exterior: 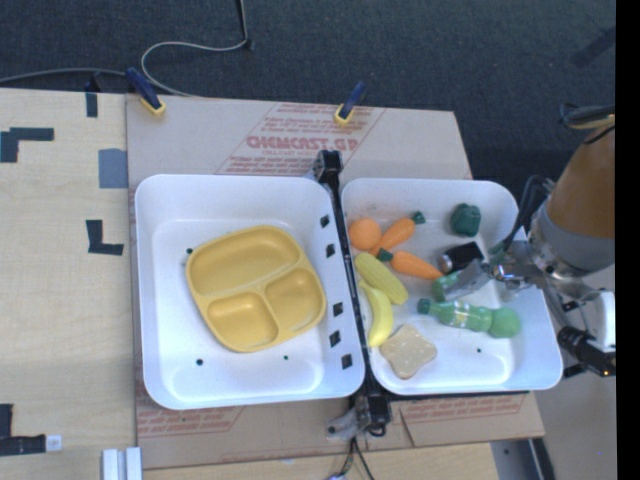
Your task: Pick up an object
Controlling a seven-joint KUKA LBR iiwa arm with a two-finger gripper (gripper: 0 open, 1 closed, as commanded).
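The right bin (535,373) holds several toy foods. An orange (364,234) and two carrots (398,232) (415,265) lie at its left back. In front of them are a yellow banana (380,315) and a bread slice (407,352). A dark green lump (465,218) sits at the back. A green bottle (470,316) lies on its side in the middle. My gripper (448,286) reaches in from the right, low over the bin, just above the bottle and right of the nearer carrot. A small green bit shows at its tip.
The left bin (150,288) holds a yellow divided plate (255,286). A black divider (338,268) runs between the bins. Two blue-and-yellow clamps (146,92) (350,105) hold the cardboard behind the bins. The arm's orange band (590,193) rises at the right.
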